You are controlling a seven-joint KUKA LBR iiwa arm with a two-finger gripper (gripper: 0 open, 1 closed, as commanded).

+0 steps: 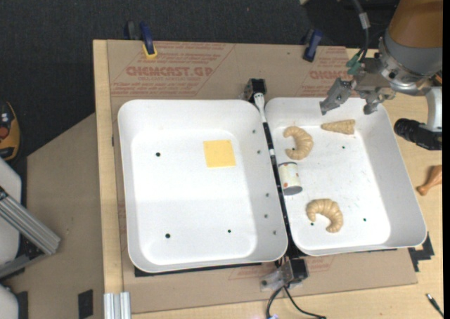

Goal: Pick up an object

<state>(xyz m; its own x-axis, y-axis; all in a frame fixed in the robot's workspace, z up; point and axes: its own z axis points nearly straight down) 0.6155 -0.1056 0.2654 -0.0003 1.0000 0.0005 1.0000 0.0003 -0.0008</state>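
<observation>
The left bin (pixel 133 170) holds a flat yellow square (pixel 219 154) at centre frame; it lies flush, looks thin and light, and offers little edge to pinch. Against the divider in the right bin (pixel 394 191) lies a small white cylinder (pixel 289 177), judged rigid and liable to roll. An upper croissant (pixel 300 141) and a lower croissant (pixel 326 213) look light and textured; grip each across the thick middle. A pale cone-shaped pastry (pixel 339 126) lies at upper right, directly below the gripper (pixel 351 103). The gripper fingers stand apart with nothing between them, hovering over the bin's top edge.
</observation>
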